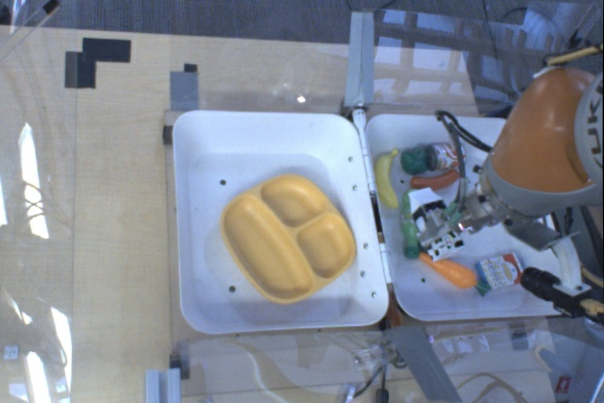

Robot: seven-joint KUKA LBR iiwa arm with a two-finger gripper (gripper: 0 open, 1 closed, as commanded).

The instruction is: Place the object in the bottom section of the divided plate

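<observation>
The yellow plate (pixel 288 237) sits in the left bin (pixel 193 203). It has three parts, and nothing is in any of them yet. The toys are all in the right bin (pixel 401 297): a banana (pixel 385 178) by the left wall, a green toy (pixel 410 224), a carrot (pixel 451 273) near the front, a red thing (pixel 436 176) at the far side and a small box (pixel 497 272) to the right.

The arm (pixel 543 142) reaches in from the right, and the gripper (pixel 436 229) is low over the toys, between the green toy and the carrot. I cannot tell if it is open or closed, and I see no toy in it. I also cannot tell which toy it wants.

So this looks like the picking-up step, the first part of the job. Next it needs to get a good hold on one toy, lift it clear of the wall between the bins, go left, and set it down in the near part of the plate.
</observation>
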